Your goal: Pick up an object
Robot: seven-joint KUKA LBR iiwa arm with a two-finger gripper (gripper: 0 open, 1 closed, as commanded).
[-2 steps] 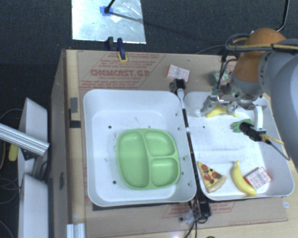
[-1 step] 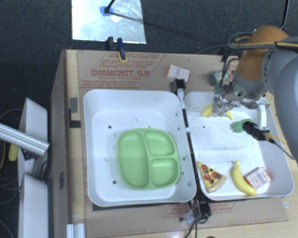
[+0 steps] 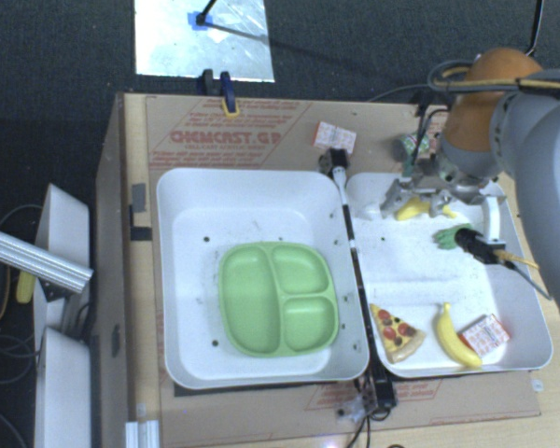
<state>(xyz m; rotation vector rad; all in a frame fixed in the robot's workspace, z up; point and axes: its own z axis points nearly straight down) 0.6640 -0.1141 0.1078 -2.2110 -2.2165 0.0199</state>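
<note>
A desk seen from above at a slant carries two shallow white bins side by side; the left bin [image 3: 182, 203] holds a pale green divided plate [image 3: 278, 299]; the right bin [image 3: 532, 329] holds the loose things, any of which could be the object to pick up; the grey arm with its orange band [image 3: 481, 96] reaches in from the right, and the gripper [image 3: 418, 202] sits low over the far end of the right bin; the fingers look spread, with a small yellow object [image 3: 411, 210] lying just at or under them, though whether it is between them cannot be told, so nothing can be called held; a small green object [image 3: 447, 238] lies near, just in front; a toy pizza slice [image 3: 395, 330], a banana [image 3: 453, 336] and a red-and-white packet [image 3: 485, 334] lie well apart at the near end; the risks, as a judgement: the yellow object lies close to the bin's far wall, so the fingers may strike the wall or close on air; the piece looks small and may slip or be nudged aside; the green object nearby could be knocked
</note>
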